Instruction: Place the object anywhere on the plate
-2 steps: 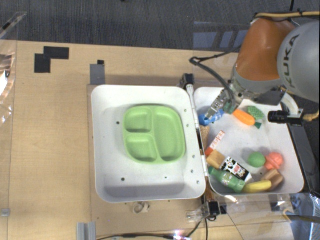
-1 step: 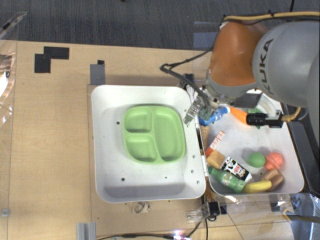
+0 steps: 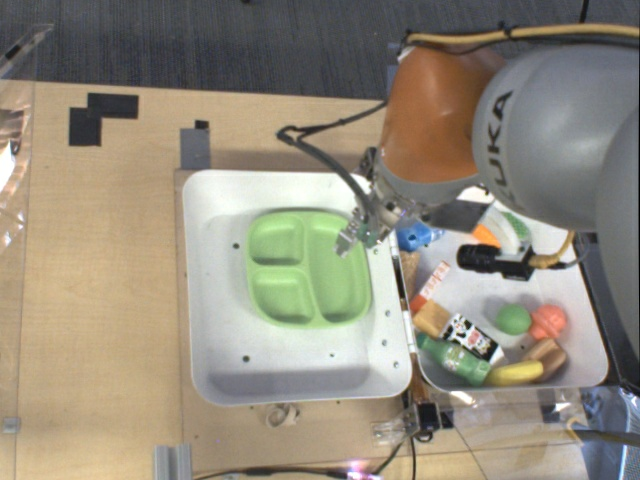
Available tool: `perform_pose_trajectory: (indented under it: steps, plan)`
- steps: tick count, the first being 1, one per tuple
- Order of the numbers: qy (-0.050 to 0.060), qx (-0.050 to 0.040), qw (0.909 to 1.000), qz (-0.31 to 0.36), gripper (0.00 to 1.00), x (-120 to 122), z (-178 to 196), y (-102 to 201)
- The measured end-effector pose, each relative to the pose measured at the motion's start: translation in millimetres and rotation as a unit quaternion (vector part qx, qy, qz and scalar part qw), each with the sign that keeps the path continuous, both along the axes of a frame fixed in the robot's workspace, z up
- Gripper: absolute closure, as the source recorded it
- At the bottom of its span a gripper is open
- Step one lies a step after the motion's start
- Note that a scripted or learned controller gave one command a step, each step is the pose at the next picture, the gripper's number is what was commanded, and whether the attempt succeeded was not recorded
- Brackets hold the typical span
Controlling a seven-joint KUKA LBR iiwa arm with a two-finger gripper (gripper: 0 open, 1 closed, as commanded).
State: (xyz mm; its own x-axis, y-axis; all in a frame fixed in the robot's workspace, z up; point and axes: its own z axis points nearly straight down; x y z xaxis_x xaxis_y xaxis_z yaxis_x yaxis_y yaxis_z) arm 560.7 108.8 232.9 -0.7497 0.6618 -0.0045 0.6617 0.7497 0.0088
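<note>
The gripper (image 3: 358, 232) hangs over the right edge of the plate (image 3: 300, 268), just above the rim where the plate's upper right section ends. It is small and partly blurred against the rim, so we cannot tell how far open it is or whether it has hold of anything. The arm (image 3: 560, 118) reaches in from the right of the plate, with its orange band (image 3: 430, 108) above the wrist. The plate is green, has three sections, and lies in the middle of the left bin (image 3: 215, 298). We cannot tell which thing is meant for placing. All the loose things we see lie to the right of the plate, in the right bin (image 3: 585, 353). Nearest the plate, just past the wall between the bins, are a blue toy (image 3: 415, 236), a red and white packet (image 3: 430, 283), a tan block (image 3: 432, 320) and a green bottle (image 3: 455, 360). A black and white carton (image 3: 472, 338) rests against the bottle. Farther from the plate lie a green ball (image 3: 514, 319), a pinkish ball (image 3: 548, 320) and a banana (image 3: 520, 372), close together.
</note>
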Motion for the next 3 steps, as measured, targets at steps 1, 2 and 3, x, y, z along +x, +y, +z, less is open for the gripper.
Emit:
perform_pose_trajectory:
  steps: [1, 2, 3]
  plan:
    - [0.001, 0.0009, 0.9910, -0.134, 1.00, 17.2, 7.4, 83.6]
    - [0.001, 0.0002, 0.9909, -0.135, 0.00, 17.7, 7.5, 81.7]
    - [-0.003, 0.0013, 0.9914, -0.131, 1.00, 19.7, 19.6, 82.9]
